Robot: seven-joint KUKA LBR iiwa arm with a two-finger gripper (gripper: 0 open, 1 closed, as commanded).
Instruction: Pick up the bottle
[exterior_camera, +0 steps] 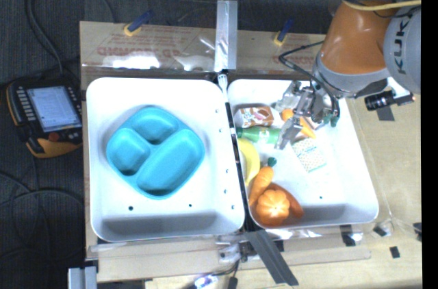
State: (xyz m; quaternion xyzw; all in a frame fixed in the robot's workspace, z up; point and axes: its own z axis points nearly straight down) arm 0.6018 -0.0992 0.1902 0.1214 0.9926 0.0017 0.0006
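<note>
The bottle [261, 135] is pale green and lies on its side in the right bin [342, 192], near the bin's left wall. My gripper [287, 122] hangs just to the right of it, at its right end, pointing left and down. The fingers stand apart, one finger [283, 105] by the snack pack and the other close to the bottle's end. Nothing sits between them. The grey arm with its orange band [356, 34] comes in from the upper right.
The right bin also holds a brown snack pack [256, 116], a banana [250, 159], a carrot [262, 178], an orange round fruit [274, 207] and a white patterned packet [309, 156]. A blue divided tray [156, 151] lies in the left bin [102, 212].
</note>
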